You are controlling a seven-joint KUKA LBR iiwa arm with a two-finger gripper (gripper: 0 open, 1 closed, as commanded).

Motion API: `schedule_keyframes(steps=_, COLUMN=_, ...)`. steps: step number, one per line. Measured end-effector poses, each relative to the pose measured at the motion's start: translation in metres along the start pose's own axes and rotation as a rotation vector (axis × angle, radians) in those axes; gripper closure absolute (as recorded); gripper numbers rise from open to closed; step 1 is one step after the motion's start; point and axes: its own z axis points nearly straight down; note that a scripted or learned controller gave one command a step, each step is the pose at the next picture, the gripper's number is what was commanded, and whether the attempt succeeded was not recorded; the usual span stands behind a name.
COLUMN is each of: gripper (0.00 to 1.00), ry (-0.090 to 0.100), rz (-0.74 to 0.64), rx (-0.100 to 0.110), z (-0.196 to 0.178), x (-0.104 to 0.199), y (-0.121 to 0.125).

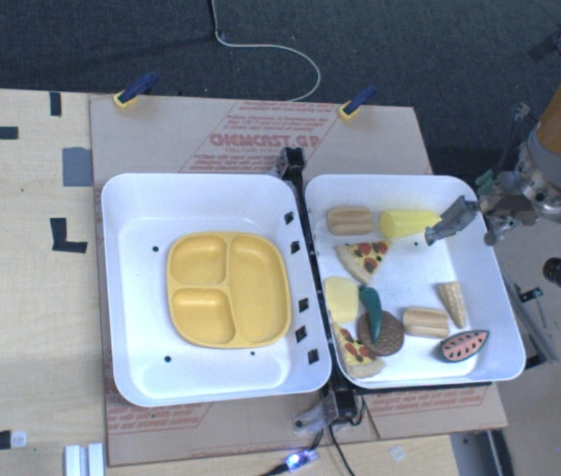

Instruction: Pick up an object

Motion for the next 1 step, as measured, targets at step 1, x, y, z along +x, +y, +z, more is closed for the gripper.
schedule_keyframes(steps=1, gripper=0.0, ry=-0.003, rz=-0.003, rx=-0.012, z=-0.0065, x=0.0001, y=0.0019)
